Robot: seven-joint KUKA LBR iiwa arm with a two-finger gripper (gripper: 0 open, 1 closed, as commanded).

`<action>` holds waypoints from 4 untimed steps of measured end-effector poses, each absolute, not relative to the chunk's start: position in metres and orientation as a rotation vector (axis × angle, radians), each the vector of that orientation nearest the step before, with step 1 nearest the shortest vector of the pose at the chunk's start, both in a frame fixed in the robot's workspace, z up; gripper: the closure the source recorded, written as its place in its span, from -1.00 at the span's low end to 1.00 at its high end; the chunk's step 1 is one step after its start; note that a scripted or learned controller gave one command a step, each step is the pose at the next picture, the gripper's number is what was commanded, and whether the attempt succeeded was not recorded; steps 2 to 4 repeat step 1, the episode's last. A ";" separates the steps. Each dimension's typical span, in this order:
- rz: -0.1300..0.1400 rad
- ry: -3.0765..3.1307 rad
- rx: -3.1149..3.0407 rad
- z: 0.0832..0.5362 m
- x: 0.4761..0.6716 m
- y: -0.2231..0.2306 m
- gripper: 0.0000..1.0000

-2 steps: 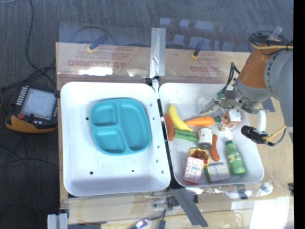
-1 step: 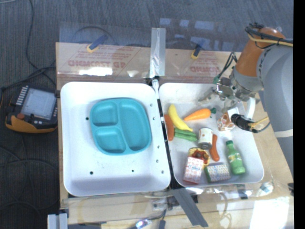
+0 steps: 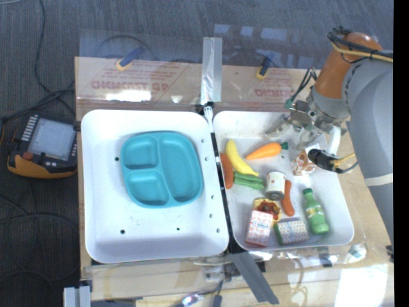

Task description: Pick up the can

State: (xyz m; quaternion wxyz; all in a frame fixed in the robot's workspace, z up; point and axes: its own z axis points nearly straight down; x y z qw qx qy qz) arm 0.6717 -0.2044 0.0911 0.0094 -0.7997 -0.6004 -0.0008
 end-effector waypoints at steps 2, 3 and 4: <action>-0.001 -1.845 -2.527 0.096 0.670 -0.205 -1.00; -0.001 -1.845 -2.527 0.096 0.670 -0.205 -1.00; -0.001 -1.845 -2.527 0.096 0.670 -0.205 -1.00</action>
